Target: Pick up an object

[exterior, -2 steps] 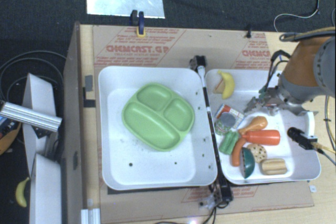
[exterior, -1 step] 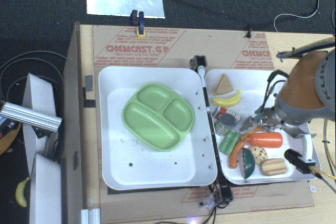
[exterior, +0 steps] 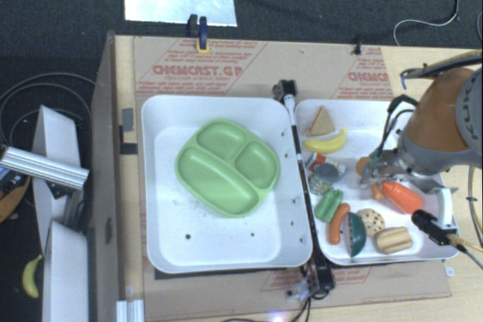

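The end effector (exterior: 372,176) hung low inside the right bin (exterior: 377,259), but whether it was open or closed, or had hold of anything, could not be told. Taking the carrot (exterior: 400,196) as landmark: the end effector sat just beside its left end, a bread roll (exterior: 393,239) lay below it, and a speckled ball (exterior: 370,220) below-left. A banana (exterior: 326,142) and a tan wedge (exterior: 321,121) lay up-left of the carrot. Well to its left, in the left bin (exterior: 162,237) on the counter (exterior: 226,60), sat a green divided plate (exterior: 226,167).
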`<state>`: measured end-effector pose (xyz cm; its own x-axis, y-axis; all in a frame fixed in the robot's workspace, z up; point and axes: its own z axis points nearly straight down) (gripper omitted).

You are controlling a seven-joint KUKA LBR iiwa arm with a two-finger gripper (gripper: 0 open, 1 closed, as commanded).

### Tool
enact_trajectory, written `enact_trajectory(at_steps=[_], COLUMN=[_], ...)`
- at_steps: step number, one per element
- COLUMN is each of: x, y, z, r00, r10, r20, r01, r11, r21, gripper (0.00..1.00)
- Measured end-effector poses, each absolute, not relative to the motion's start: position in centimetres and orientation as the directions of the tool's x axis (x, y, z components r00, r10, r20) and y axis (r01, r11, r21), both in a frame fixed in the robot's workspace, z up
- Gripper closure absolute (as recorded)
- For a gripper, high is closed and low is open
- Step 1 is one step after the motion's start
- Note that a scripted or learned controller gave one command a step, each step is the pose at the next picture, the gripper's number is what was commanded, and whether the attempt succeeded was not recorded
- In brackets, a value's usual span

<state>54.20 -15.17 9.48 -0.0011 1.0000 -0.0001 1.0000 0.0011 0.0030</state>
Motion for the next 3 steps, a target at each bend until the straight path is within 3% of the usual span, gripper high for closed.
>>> enact_trajectory(at_steps=[1, 2, 3], x=[54.2, 52.2, 56.5], y=[-15.2, -15.2, -15.9], z=[9.5, 8.4, 8.5], r00=[-0.001, -0.001, -0.005], r10=[1.0, 1.0, 1.0], r20=[0.0, 0.0, -0.002], r01=[1.0, 1.0, 1.0], r11=[0.001, 0.001, 0.005], r21=[0.003, 0.0, 0.006], gripper=[0.0, 0.0, 0.0])
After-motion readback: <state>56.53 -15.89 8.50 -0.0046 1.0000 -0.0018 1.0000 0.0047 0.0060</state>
